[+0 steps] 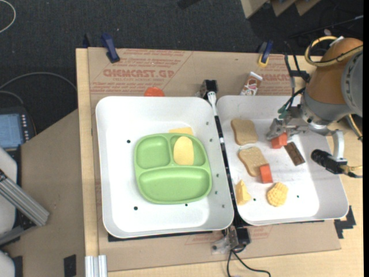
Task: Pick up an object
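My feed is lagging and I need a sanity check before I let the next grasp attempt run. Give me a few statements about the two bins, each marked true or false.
1. The green divided plate lies in the left bin. True.
2. A yellow piece lies in one of the plate's upper compartments. True.
3. Both bread slices lie on the green plate. False: the bread slices lie in the right bin.
4. The gripper hangs over the left bin. False: it is over the right bin, near a small red block.
5. An orange block lies beside the lower bread slice. True.
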`<state>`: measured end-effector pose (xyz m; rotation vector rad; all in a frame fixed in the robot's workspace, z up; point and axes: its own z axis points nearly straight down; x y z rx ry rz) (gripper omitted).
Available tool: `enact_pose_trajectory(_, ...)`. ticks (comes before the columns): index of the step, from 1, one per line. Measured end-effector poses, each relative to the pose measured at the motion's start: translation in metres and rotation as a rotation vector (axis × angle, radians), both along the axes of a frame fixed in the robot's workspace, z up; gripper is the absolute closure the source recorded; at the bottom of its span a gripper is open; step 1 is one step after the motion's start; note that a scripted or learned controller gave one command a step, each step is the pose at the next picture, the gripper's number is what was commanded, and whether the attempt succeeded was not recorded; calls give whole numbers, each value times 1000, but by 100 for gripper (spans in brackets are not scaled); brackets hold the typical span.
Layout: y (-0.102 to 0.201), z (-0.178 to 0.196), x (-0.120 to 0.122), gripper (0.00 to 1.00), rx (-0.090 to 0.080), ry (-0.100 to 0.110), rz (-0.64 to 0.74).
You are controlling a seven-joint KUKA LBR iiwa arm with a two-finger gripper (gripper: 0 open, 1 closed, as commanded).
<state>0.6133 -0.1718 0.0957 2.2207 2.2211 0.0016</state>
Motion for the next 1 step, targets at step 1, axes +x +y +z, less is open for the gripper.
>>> enact_pose_trajectory(1, 54, -11, 44, 100, -1, -3, 6)
